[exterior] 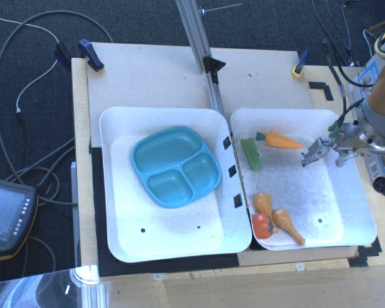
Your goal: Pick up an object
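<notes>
Since the end effector [316, 151] hangs in the right bin [346, 233], fingers slightly parted and holding nothing, the carrot [283, 141] is nearest: just to its left in view, long axis pointing roughly toward it.

Glossy smooth plastic on the blue divided plate [175, 166]; matt speckled white plastic in the 2 bins [333, 191]; pale matt wooden-looking worktop [147, 76].
</notes>
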